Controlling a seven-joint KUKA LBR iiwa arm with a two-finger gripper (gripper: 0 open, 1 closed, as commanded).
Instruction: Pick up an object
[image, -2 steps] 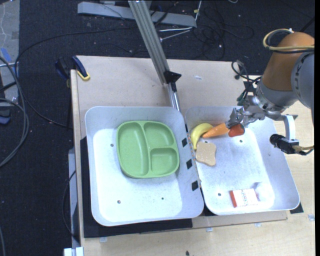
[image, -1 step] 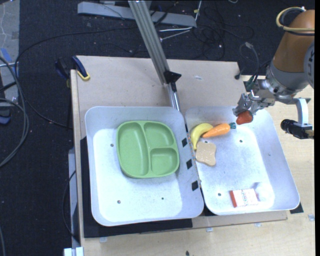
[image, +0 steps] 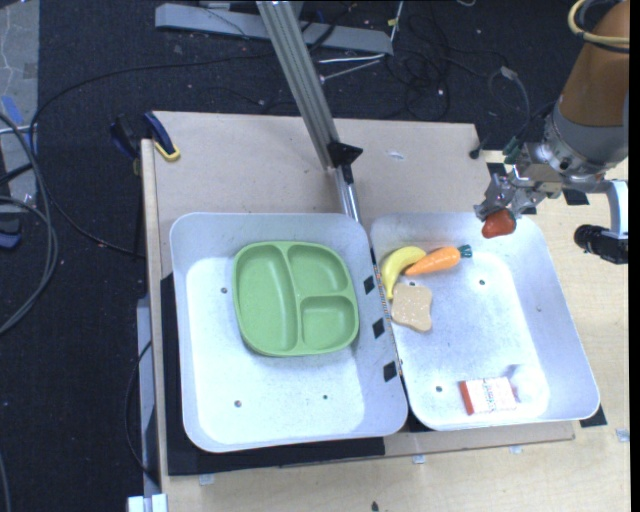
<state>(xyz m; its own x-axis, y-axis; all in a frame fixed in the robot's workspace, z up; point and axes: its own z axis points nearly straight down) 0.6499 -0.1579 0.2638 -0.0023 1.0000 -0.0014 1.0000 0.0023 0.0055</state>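
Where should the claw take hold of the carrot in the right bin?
Grip the carrot across its thick orange middle, coming straight down. It lies flat, green top pointing right, and its left tip sits against the banana, so closing across the narrow width, midway along, probably keeps clear of the banana and the bread.

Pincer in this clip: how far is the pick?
Looks mostly done: the pincer is raised above the right bin's far corner with a red object between its fingers. Banana, carrot, bread and box remain inside.
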